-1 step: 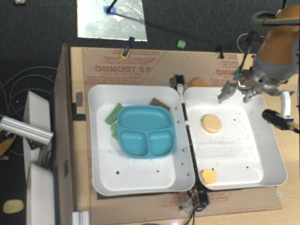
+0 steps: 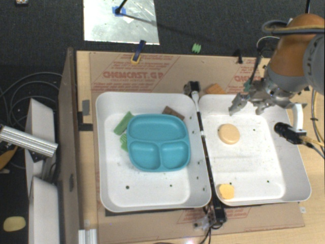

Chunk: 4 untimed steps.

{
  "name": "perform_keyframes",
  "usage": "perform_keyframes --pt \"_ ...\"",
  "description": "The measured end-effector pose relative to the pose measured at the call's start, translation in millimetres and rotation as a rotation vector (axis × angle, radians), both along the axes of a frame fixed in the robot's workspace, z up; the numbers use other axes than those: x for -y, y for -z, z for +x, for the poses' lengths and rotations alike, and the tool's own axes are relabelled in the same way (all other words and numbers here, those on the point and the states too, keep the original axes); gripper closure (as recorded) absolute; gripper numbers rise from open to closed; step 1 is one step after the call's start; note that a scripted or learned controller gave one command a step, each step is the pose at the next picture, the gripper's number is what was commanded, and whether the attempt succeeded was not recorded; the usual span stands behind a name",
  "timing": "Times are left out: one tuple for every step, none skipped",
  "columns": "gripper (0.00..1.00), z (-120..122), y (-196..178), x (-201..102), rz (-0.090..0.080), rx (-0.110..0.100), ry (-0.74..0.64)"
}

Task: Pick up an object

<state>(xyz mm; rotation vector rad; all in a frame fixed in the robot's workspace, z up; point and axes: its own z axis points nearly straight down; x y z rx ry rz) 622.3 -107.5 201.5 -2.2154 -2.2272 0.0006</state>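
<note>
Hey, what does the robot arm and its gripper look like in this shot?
The arm is grey with a wide orange band above the wrist, and thin dark cables loop beside it. Its gripper is pale grey metal with two slim fingers. A black part sticks out near the wrist.

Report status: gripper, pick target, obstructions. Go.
Gripper open, hanging over right white bin's far edge, holding nothing. Nearest target: round tan disc, lying apart from gripper. Nothing between them.
</note>
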Motion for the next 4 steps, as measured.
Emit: perform_keyframes --pt "0.00 -5 121 -1 0.002 -0.006 0.005" --pt "1.00 -1 103 0 0.000 0.007 0.003" --pt "0.00 -1 103 0 0.000 0.006 0.003" --pt "0.00 -38 -41 -15 0.000 0.012 0.000"
